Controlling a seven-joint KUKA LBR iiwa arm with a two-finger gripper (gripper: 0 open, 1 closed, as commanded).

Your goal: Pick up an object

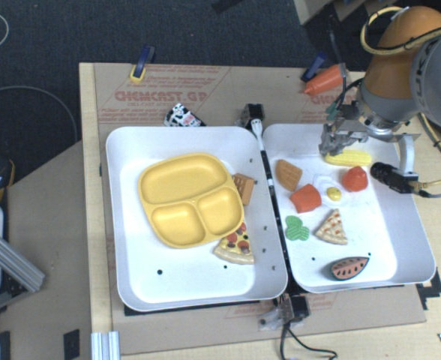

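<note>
Basically, quick pass over the bench and room.
Surface: brown cardboard sheet (205,88) with red print covers the bench; light wood shows at its edges.
Floor: dark grey carpet beyond the bench, a thin cable looping at far left.
Clamps: yellow-blue clamp (140,64) on the sheet's top edge, orange clamp (324,80) near the arm.
Left bin (123,223): white, holds a yellow divided plate (190,199), a brown block (244,188) touching its right rim, a pizza slice (236,247) tucked at its lower right.
Right bin (408,231): white, holds a bread piece (288,175), red block (306,198), green leaf shape (296,229), second pizza slice (331,227), watermelon slice (349,268), small yellow piece (333,194), red tomato-like piece (355,178), corn cob (347,157).
Gripper (339,145): low over the right bin's top edge, right at the corn cob.
Fingers: cannot tell whether released or clenched.
Black-white toy (181,116): lies on the cardboard above the left bin.
</note>
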